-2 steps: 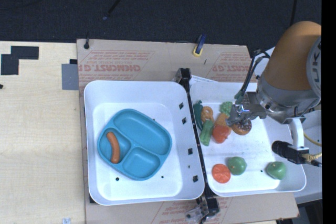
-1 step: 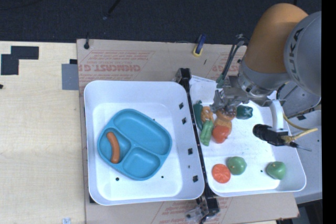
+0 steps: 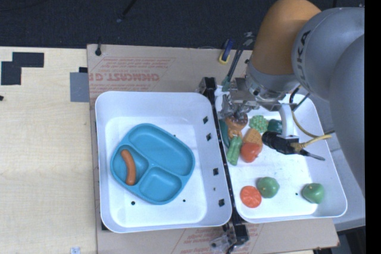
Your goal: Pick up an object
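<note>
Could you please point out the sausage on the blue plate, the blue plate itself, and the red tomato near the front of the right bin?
sausage (image 3: 128,166): camera view, middle of its length.
blue plate (image 3: 169,154): camera view, bare floor of its largest compartment.
red tomato (image 3: 250,197): camera view, centre of its top.

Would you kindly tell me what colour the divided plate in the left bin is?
The divided plastic plate is light blue, seen clearly in the camera view.

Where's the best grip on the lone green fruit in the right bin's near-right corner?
Across the round body of the green fruit, coming straight down. It sits apart from the other items with bare floor of the right bin around it. Only the bin's wall is close, so set the pincer's fingers parallel to that wall.
</note>
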`<action>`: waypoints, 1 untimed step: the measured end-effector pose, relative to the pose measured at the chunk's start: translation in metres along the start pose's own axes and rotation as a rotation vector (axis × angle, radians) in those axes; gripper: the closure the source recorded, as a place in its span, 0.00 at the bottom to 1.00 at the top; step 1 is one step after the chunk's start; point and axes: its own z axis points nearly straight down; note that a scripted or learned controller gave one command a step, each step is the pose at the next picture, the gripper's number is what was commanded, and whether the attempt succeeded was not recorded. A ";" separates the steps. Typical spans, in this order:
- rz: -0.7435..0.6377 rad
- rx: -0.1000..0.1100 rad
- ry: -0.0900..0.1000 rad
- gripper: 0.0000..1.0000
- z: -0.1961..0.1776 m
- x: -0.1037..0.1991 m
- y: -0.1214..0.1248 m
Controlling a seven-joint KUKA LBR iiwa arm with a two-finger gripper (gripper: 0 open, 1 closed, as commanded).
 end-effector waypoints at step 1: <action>0.001 -0.002 -0.001 1.00 -0.019 0.006 0.002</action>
